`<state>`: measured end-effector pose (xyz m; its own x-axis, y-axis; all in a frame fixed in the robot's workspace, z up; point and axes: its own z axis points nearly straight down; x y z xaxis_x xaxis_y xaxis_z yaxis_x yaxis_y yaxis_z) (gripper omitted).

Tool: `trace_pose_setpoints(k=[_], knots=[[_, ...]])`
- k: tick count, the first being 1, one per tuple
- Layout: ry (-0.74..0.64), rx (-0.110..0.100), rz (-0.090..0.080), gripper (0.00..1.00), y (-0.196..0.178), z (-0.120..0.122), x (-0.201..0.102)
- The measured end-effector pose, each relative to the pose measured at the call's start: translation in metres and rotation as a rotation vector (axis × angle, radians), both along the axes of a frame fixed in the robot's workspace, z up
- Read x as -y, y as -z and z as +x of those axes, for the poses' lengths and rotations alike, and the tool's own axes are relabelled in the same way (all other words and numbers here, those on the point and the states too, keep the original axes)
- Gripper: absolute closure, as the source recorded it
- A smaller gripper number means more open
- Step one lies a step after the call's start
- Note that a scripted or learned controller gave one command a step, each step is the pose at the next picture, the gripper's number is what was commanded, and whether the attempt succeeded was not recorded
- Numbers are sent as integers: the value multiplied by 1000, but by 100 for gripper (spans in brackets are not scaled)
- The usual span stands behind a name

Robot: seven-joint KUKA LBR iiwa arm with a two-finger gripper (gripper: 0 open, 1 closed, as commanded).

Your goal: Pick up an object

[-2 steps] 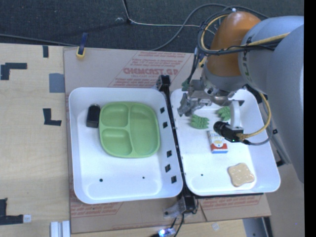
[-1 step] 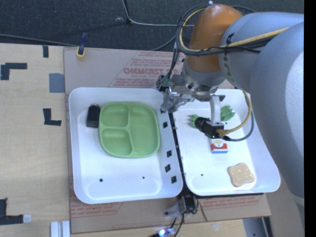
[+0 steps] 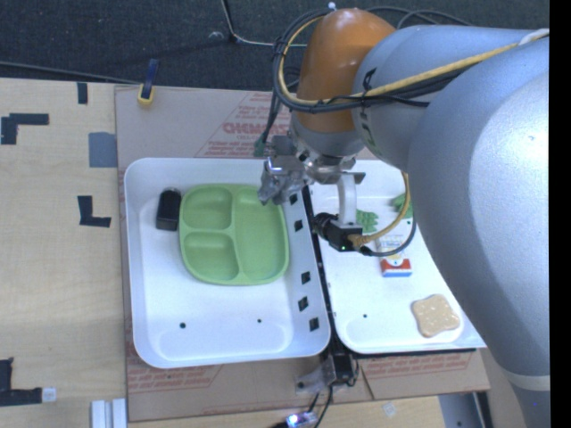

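Arm's claw (image 3: 278,185), its opening impossible to tell, hangs over the green plate (image 3: 234,234) rim; descend squarely onto that edge.

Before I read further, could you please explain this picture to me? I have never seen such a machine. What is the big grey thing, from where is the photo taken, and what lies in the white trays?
The big grey shape with the orange band is a robot arm. It reaches in from the right. One camera fixed above the bench looks down at a slant. At the arm's tip is a two-finger gripper, over the line where the two shallow white bins meet. The left bin holds a green plastic divided plate and a small black block beside it. The right bin holds a tan bread-like piece and a small red and white item. I see nothing between the gripper's fingers.
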<state>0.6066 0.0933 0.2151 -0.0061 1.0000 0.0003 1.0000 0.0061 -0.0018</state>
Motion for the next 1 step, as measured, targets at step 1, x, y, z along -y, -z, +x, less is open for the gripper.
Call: trace_pose_setpoints(k=[1], knots=[[3,0,-1,0,-1,0,3]])
